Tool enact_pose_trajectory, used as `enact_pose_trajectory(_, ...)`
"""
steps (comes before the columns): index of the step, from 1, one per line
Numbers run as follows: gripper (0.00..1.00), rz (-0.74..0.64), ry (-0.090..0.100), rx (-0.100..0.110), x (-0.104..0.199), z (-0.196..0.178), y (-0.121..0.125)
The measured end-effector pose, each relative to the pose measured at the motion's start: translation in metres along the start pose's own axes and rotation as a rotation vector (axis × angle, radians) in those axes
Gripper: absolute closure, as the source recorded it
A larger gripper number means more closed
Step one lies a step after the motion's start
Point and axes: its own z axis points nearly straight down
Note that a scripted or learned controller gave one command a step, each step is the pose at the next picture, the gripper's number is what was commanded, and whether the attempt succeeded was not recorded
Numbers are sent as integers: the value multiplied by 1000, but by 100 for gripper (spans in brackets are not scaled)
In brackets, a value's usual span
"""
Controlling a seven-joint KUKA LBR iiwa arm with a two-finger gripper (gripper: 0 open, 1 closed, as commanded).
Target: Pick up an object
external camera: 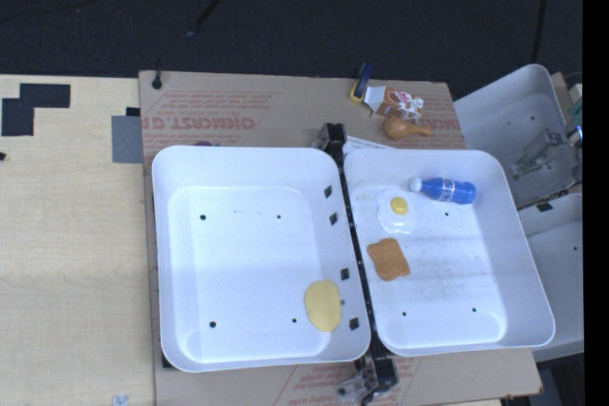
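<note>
Candidates noted in right bin [514,299]: blue bottle [443,190] lying on its side near the far wall, long axis roughly left-right, cap to the left; fried-egg piece [397,212] just beside it; brown flat piece [388,259] nearer the middle divider. In left bin [181,299]: yellow oval [323,305], near the front right corner. End effector state: cannot tell. Judged: right-bin items closer to the arm's entry side; bottle best gripped across its narrow width.
</note>
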Motion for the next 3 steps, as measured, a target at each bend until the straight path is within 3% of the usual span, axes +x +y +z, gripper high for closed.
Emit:
enact_pose_trajectory(1, 0, -3, 13, 36, 61, 245, -5)
enact_pose_trajectory(2, 100, 5, 9, 23, 57, 227, -2)
enact_pose_trajectory(3, 100, -4, 2, 6, 14, 135, 50)
